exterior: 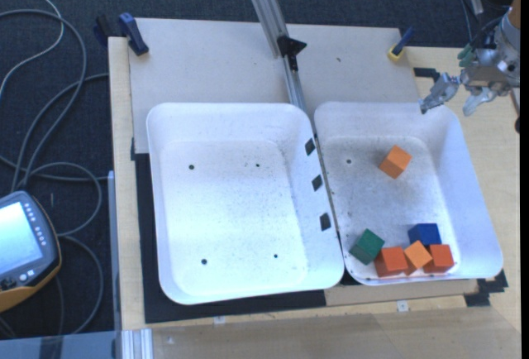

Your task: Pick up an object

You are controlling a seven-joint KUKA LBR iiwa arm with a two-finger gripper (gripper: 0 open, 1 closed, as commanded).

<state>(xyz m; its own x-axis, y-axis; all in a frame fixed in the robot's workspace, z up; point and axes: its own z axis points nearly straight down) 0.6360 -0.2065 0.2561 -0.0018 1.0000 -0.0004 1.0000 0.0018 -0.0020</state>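
The approach is judged as just being begun, the gripper being held spread and empty over the right bin's far corner, while a descent toward the lone orange cube is being called for

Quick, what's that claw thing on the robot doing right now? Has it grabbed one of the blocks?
Gripper: open, fingers spread, holding nothing, above the right bin's far right corner.
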